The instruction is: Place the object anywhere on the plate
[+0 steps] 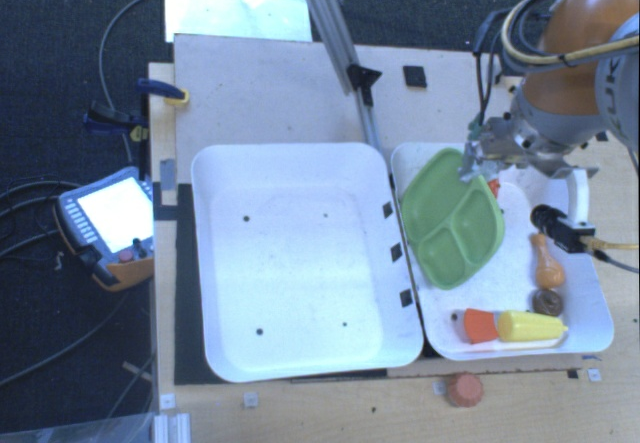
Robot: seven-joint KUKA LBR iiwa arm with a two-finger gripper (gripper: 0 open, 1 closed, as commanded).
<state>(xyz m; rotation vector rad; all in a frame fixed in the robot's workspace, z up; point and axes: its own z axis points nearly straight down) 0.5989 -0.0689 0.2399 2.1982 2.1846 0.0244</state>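
A green divided plate (455, 221) lies tilted in the right bin (588, 329), leaning toward the bin's left wall. My gripper (476, 162) hangs over the plate's upper right edge, under the orange-banded wrist (585, 26). A yellow and orange-red toy (512, 326) lies along the bin's front wall. An orange, pear-shaped toy (546, 264) and a small dark round piece (547, 303) sit at the bin's right side, apart from the plate. No toy lies on the plate.
The left bin (300, 261) is beside the right one, joined by black clips. A metal pole (325, 6) slants over the bench's back. A black fitting (560, 226) sticks out by the arm. A red disc (463, 389) lies in front of the bins.
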